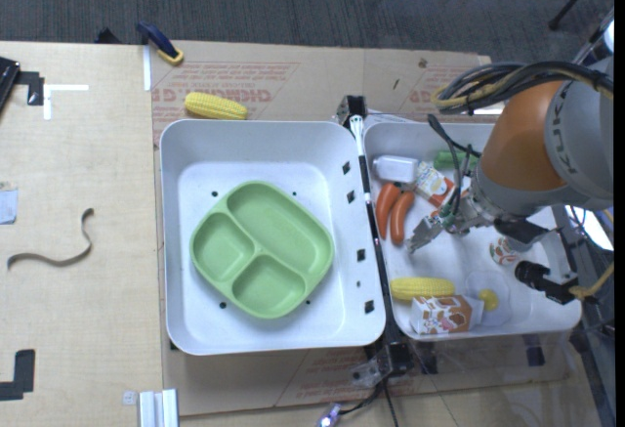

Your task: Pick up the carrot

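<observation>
While the carrot (387, 205) is lying in the right bin (547, 322) untouched, you are seeing the gripper (426, 234) hovering just beside it, fingers spread and pinching nothing, so the pick is yet to come.

The grey arm (576, 137) enters from the right of the frame, its orange band (518, 156) at right centre. Black cables loop over it at upper right. The claw (426, 234) points down-left, low at centre right.

Bright even overhead light, soft shadows, white bins (176, 249) slightly glaring, mild softness throughout
</observation>
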{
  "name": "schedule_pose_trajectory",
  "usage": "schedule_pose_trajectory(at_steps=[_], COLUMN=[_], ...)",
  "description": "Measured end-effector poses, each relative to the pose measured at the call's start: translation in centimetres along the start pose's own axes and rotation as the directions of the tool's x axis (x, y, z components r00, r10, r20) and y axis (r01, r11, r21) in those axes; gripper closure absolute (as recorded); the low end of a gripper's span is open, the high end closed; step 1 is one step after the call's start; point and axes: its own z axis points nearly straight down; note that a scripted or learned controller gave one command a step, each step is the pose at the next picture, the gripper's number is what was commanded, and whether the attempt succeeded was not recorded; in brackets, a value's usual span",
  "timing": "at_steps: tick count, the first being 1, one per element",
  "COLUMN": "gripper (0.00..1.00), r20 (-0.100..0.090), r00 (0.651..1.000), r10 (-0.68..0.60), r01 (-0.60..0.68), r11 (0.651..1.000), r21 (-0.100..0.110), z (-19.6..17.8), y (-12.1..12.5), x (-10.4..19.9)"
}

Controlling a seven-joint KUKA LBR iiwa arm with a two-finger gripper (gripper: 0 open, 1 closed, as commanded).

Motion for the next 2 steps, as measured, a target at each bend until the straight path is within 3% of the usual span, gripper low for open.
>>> schedule_pose_trajectory(at_steps=[1, 2], gripper=[0.00, 1.00], r20=[-0.002, -0.001], r00=[0.998, 0.998], r10=[0.060, 0.063], r01=[-0.060, -0.063], r11=[0.998, 0.998], r21=[0.002, 0.002], z=[0.08, -0.79], y=[-5.70, -5.67], x=[1.67, 1.57])
